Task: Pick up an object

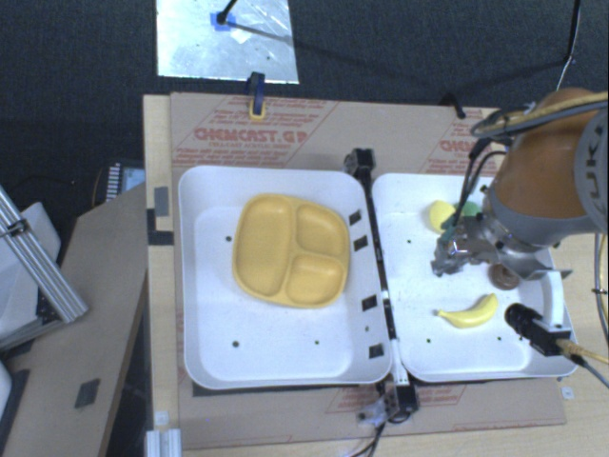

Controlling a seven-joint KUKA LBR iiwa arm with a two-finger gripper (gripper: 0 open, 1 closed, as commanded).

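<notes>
Fingers' state — cannot tell (blurred) — gripper (449,260) above banana (468,313) in right bin (409,360).

Dark carpet floor (76,55) bears a shiny metal sheet (226,25) behind the bench.

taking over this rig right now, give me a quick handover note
Gripper: low over the right bin; whether its fingers are open or shut cannot be told, and nothing is seen between them.
Things: banana lies in the right bin, just below the gripper in the picture. A yellow object sits near that bin's far side, partly hidden by the arm. A yellow divided plate lies in the left bin.
Done: nothing lifted.
Left: grasp one object and raise it.
</notes>
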